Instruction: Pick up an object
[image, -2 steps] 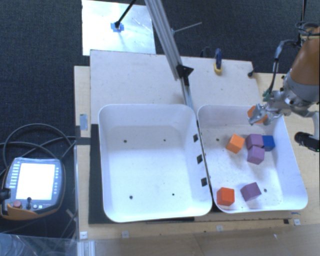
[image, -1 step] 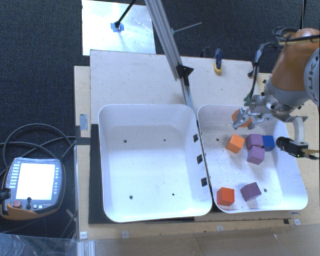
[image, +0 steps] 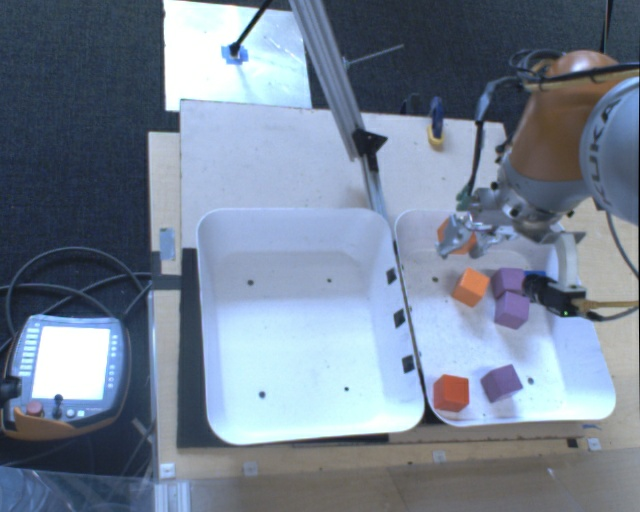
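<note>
Camera view. Dark carpet surrounds a pale tabletop bearing two shallow white bins side by side: left bin, right bin.

Contents, right bin: orange block near the middle; two purple blocks touching each other, upper and lower; red-orange block and purple block near the front wall, close together but apart; one further orange block at the back, partly covered by the claw.

Arm: enters from the right, wrist over the rear of the right bin. Claw sits low on that rear orange block; whether it is parted or closed on the block cannot be told.

Also present: teach pendant on the floor at left, slanted metal pole.

Risk, as judged: the block lies near the bin's back wall, so a finger could strike the rim or push the block sideways instead of straddling it; an off-centre pinch may let it slip on lifting.
</note>
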